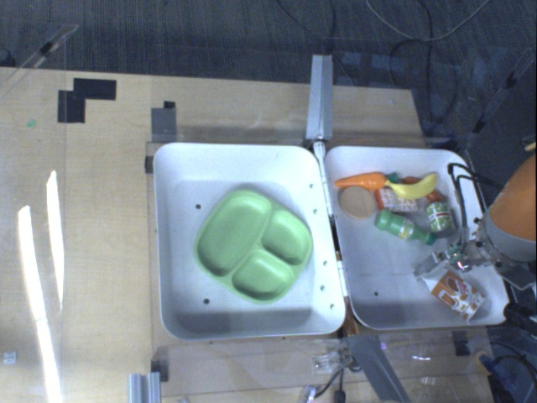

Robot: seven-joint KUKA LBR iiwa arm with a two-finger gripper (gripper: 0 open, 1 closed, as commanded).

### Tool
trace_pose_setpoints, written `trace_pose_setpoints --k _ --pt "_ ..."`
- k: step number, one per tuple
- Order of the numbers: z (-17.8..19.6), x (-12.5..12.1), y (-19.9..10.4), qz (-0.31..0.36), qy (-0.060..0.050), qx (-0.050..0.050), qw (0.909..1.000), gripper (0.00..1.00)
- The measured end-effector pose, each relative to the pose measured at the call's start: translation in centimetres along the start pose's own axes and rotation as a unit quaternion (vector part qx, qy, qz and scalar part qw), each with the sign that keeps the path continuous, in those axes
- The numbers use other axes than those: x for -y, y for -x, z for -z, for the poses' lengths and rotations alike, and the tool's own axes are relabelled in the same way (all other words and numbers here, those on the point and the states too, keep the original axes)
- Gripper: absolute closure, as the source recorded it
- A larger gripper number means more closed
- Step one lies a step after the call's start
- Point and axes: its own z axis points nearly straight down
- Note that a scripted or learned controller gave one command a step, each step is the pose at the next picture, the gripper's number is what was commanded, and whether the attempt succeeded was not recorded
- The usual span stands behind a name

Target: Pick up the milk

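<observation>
Looks like the reach-in step: the right bin (369,296) holds a cluster of toy food at its far end, and the arm (513,212) comes in from the right, low over its near right corner. The milk (457,293) (the small brown-and-white carton, I think) lies there, just below the gripper (445,261). Can't tell how wide the gripper is. Next it needs to centre over the carton and drop.

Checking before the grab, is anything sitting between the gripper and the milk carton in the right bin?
Nothing visible does. The gripper hangs in the right bin, just above the milk carton lying near the bin's lower right corner. The green bottle, can, banana and carrot sit farther up, apart from the carton.
</observation>
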Motion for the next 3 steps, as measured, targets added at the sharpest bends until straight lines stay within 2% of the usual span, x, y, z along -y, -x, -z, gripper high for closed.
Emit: trace_pose_setpoints --k 1,2,3 --pt "1.2 -0.3 -0.1 0.001 0.003 0.0 1.0 1.0" --pt "0.1 -0.1 -0.4 -0.052 0.0 -0.001 0.9986 1.0" --pt "0.0 -0.1 -0.3 -0.053 0.001 0.002 0.9986 0.0"
